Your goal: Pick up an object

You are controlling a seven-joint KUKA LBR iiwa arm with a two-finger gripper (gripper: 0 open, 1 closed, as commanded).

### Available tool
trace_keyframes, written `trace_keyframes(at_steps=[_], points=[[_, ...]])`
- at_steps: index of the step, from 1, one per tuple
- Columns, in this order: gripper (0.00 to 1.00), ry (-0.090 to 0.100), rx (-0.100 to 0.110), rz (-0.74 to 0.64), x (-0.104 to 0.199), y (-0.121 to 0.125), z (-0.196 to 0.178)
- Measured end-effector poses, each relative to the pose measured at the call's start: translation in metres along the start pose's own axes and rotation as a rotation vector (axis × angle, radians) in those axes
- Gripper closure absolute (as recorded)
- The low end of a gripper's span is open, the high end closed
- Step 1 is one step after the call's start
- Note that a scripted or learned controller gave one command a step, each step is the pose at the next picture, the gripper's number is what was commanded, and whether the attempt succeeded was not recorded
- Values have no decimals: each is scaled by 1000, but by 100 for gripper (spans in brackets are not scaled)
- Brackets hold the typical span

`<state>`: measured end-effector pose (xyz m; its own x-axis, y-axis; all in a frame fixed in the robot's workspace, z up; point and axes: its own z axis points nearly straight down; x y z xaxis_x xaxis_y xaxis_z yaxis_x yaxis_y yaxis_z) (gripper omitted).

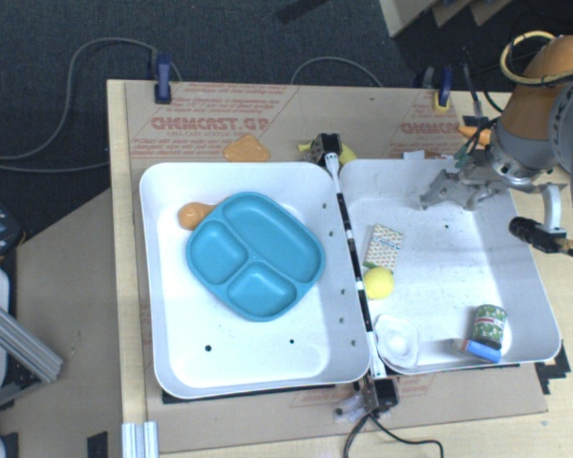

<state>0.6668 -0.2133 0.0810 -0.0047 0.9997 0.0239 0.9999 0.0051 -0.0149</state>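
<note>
Lying in the left bin (pixel 162 256), a blue divided tray (pixel 255 254), long axis running diagonally from upper left to lower right, with an orange rounded item (pixel 193 215) peeking out at its upper-left edge. Sitting in the right bin (pixel 516 284): a patterned card packet (pixel 383 246) near the shared wall, long axis nearly upright and tilting slightly right; a yellow ball (pixel 378 282) just below it; a white round lid-like piece (pixel 397 340) in the lower-left corner; a small green-labelled can (pixel 490 325) beside a blue piece (pixel 483 351) in the lower-right corner, the can standing about upright. Reaching in from the right, the grey arm (pixel 540 113) with its orange band, bending down toward the upper part of the right bin. Hovering over bare bin floor there, the hand (pixel 451 191), fingers splaying apart, released, grasping nothing, well apart from the packet and the ball. Lying on the tan board surface (pixel 124 160) above the left bin, an orange flat piece (pixel 245 148); printed red lettering showing along the board's top. Gripping the board's far edge, two blue clamps (pixel 161 76), with thin cables looping over the dark carpet (pixel 48 27) beyond.
</note>
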Motion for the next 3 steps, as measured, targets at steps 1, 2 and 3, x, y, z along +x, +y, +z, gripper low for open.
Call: trace_keyframes(at_steps=[1,2,3], points=[[0,-26,-19,7,-10,-68,-90],[0,-26,-20,0,12,1,-59],[0,-10,-9,3,-5,-85,-1]])
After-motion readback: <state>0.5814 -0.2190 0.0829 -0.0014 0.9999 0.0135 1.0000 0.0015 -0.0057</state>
